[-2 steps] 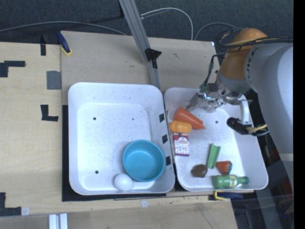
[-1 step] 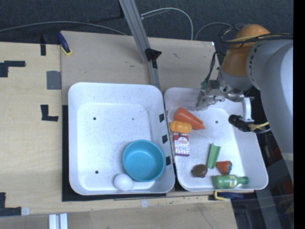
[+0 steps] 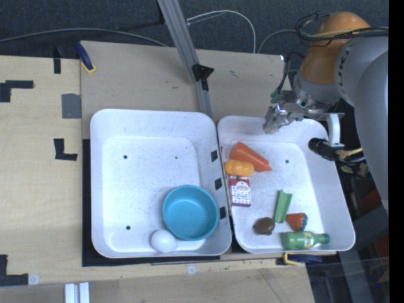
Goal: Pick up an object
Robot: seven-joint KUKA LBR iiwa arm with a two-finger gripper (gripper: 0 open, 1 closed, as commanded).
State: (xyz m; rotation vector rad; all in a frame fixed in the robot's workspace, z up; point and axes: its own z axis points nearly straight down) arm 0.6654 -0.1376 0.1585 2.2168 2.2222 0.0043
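**Choosing a clean target in the right bin**

Above the far rim of the right shallow white plastic bin (image 3: pixel 328 188), in the camera view, the pincer (image 3: pixel 273 124) hangs with nothing between its tips; how far it is parted cannot be told. Nearest below lies the orange plastic carrot (image 3: pixel 249 155), touching a small yellow-orange fruit (image 3: pixel 238 168). A better bet may be the green stick (image 3: pixel 281 206), which has space on its long sides: descend straight, straddling its narrow width. The round blue bowl (image 3: pixel 189 212) sits in the left bin (image 3: pixel 126 144).
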